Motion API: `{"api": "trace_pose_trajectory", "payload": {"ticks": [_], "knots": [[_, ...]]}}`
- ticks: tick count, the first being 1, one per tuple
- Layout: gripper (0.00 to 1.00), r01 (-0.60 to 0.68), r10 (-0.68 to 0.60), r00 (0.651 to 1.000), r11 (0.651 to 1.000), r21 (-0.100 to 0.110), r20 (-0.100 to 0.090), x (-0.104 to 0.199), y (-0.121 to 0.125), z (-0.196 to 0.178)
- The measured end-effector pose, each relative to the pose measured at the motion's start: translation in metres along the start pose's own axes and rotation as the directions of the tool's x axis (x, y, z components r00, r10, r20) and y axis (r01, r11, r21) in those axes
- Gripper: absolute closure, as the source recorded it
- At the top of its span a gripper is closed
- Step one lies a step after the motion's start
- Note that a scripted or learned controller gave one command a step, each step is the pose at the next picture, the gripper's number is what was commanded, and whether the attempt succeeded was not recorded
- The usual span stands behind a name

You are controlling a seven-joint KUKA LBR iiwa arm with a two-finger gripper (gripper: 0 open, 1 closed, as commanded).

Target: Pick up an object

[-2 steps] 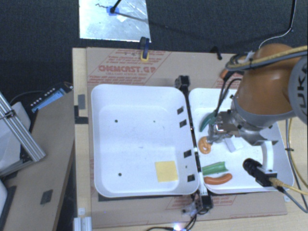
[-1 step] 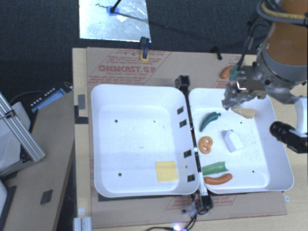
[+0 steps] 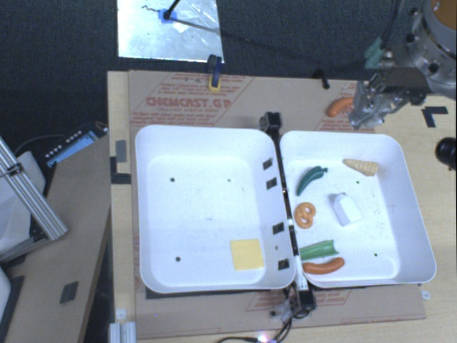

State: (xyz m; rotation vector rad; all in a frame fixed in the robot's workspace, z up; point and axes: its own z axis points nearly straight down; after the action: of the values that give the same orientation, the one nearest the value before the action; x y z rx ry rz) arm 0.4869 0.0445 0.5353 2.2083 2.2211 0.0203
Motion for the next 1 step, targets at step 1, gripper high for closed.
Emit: {"api": "trace_pose_trajectory", "payload": {"ticks": [1], "knots": [[1.00,-0.005,0.005,1.000,1.000,0.028,0.004,-0.0005,-0.0036,0.1426]]}}
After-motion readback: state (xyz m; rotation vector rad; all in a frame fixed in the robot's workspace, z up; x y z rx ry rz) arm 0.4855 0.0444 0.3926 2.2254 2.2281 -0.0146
